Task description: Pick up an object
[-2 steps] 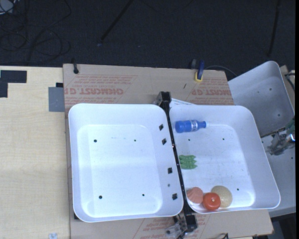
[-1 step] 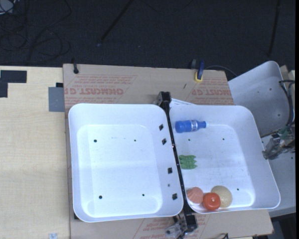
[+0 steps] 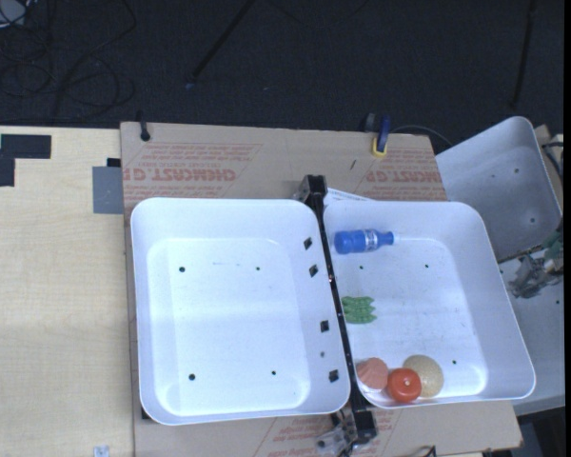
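Where the two bins meet, a black clip strip point(image 3: 328, 293) runs from near to far, and every place below is given from it. At its near end, on the right side, three small things crowd the near-left corner of the right bin point(image 3: 514, 336). A salmon-pink piece point(image 3: 369, 371) lies just beside the strip. A red-orange ball point(image 3: 403, 385) touches that piece on its right, and a pale tan ball point(image 3: 425, 373) sits against the red one, farthest from the strip.

About halfway along the strip, a small green object point(image 3: 359, 309) lies just to its right, on the bin floor and apart from the cluster. Near the strip's far end, a blue bottle point(image 3: 363, 241) lies on its side close to the strip, its paler cap pointing away from it.

Left of the strip is the left bin point(image 3: 139, 303), its floor showing small dark dots. Both bins rest on printed cardboard point(image 3: 266, 165), which extends past the strip's far end. A yellow and blue clamp point(image 3: 381, 142) grips the cardboard's far edge.

Well to the right of the strip's far end, a grey metal plate point(image 3: 504, 174) stands tilted. How the gripper is set, and whether it has anything, cannot be told.
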You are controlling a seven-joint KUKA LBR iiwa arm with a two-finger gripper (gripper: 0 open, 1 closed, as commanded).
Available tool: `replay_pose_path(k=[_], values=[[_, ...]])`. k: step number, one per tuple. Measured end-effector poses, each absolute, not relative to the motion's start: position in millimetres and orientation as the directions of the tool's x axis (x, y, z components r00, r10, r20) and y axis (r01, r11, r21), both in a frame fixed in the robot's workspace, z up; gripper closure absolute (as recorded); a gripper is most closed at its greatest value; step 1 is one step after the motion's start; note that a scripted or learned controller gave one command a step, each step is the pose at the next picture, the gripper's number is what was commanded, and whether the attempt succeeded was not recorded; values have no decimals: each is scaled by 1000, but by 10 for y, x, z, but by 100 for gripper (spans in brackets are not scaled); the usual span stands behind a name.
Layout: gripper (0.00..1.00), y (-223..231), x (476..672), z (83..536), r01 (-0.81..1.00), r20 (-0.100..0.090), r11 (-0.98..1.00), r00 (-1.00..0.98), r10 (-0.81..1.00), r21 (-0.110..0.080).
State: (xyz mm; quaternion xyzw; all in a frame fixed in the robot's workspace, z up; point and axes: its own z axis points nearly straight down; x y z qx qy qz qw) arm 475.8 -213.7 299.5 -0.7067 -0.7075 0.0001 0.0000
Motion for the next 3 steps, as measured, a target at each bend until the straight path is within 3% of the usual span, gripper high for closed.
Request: replay_pose_path(k=[1, 2, 3], values=[[100, -2142, 4764, 3766, 1000, -3, 2, -2, 1000, 6], [100, -2134, 4760, 3565, 1000, 0, 0, 0, 1000, -3], [100, -2143, 4764, 4606, 1000, -5, 2, -2, 1000, 10]])
